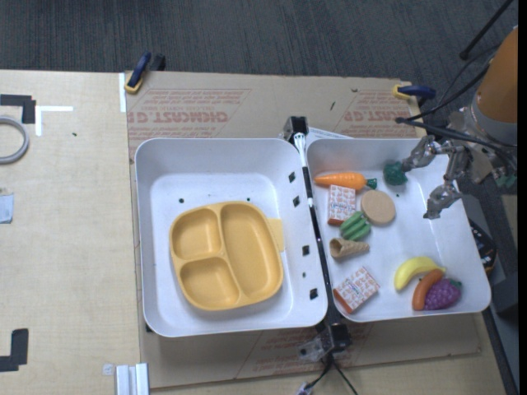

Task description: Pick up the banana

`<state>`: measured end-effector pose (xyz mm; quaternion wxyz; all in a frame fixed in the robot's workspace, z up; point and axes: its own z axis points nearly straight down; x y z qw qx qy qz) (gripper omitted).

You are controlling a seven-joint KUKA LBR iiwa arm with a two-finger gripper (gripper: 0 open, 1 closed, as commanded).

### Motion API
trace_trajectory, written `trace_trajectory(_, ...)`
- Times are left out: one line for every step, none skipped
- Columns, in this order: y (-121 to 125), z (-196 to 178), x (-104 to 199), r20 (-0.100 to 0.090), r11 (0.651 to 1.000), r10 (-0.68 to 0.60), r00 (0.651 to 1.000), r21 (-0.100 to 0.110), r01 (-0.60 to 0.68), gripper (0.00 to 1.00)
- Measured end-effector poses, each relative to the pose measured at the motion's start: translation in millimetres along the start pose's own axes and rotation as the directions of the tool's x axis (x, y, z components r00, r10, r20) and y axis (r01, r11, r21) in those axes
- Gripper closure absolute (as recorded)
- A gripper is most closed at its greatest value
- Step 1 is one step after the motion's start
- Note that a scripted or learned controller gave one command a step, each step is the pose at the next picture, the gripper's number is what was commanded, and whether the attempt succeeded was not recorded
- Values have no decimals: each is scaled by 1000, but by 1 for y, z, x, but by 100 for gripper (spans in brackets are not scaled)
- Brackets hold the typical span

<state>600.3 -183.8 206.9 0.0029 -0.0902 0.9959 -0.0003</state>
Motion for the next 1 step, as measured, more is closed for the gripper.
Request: trace_trajectory(5, 92, 74, -3, 909, -416, 909, -3, 416, 0)
